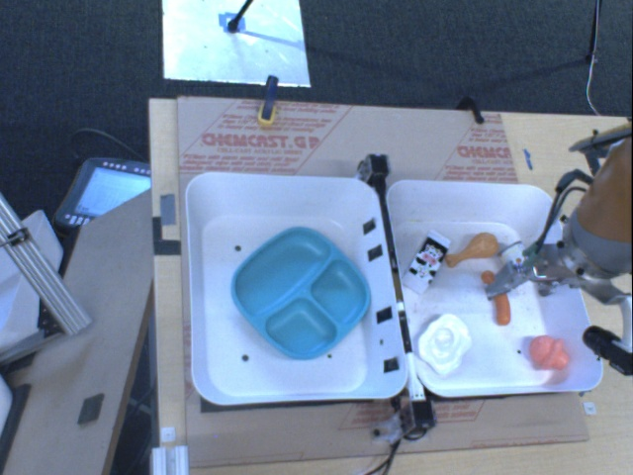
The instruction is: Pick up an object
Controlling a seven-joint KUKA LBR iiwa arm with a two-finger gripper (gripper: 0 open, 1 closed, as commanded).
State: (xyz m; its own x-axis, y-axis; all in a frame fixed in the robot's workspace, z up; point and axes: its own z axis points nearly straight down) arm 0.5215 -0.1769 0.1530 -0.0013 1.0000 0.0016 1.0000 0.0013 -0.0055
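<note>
Your gripper [506,281]: low in right bin [465,194], tips just above orange carrot-like piece [502,309]; pincer state, cannot tell. Nothing lifted yet. Chicken drumstick toy [473,248], fried-egg toy [444,342], pink piece [547,351] lie untouched; grasp and lift remain

A silver sheet [235,28] lay at the upper middle of the frame on dark carpet. A yellow clamp [268,112] gripped the cardboard's [297,137] top edge. At the left edge sat what looked like a tablet [102,193], with metal rails [35,265] below it.
</note>
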